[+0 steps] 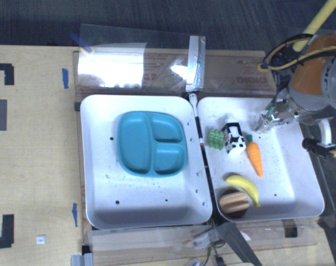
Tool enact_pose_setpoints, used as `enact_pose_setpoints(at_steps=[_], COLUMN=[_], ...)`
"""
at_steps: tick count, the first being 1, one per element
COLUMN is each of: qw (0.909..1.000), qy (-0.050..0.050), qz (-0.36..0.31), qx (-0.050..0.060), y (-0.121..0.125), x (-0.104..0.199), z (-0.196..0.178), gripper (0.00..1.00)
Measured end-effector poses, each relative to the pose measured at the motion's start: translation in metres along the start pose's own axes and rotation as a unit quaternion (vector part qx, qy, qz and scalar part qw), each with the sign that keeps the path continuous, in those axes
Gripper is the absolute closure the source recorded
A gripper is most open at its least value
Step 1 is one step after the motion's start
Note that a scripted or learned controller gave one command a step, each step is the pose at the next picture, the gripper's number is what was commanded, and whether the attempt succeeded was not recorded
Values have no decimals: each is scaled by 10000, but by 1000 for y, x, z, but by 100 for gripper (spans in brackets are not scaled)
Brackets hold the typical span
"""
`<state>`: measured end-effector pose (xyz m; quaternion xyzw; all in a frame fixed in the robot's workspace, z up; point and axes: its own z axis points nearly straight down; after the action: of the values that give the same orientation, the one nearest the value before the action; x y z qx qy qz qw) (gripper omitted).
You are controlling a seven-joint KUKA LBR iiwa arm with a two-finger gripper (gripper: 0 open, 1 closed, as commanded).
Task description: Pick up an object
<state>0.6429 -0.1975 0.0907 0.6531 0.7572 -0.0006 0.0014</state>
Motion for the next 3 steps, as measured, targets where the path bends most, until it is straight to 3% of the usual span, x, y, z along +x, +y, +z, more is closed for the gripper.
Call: enact_pose_setpoints(at_steps=[1,2,3], qw=[10000,9988,9986], qy=[8,6,-1], qz=[-20,-497,-520], qx=[-1,-10,-9], y=[1,-32,-94], x=[3,59,35], z=[0,4,4], gripper=[0,0,0])
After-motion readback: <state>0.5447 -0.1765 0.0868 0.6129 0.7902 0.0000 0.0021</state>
